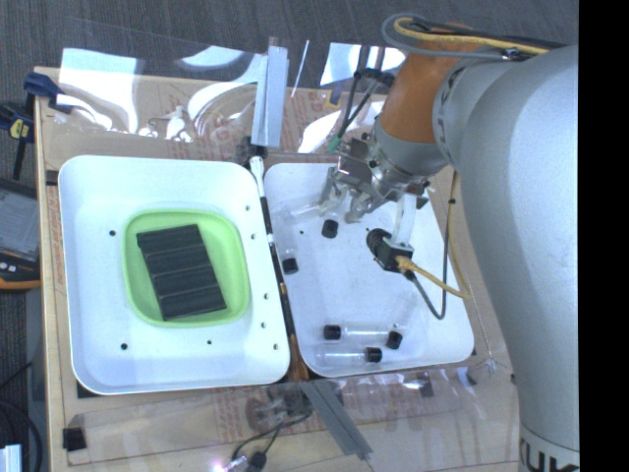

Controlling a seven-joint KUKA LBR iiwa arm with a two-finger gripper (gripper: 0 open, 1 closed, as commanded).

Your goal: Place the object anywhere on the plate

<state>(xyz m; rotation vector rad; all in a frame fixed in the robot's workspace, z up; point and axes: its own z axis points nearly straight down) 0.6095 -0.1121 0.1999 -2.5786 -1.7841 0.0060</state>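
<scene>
Camera view status: the dark ribbed object lies flat on the green plate, which sits in the left bin. Judged from this position, the placing step appears complete. The gripper hangs over the upper part of the right bin, well apart from the plate; nothing can be seen between its fingers, and whether they are spread or pressed together cannot be told at this angle. Small clear vials with black caps lie scattered on the right bin floor. Remaining work, if any, appears limited to retracting the arm.
</scene>
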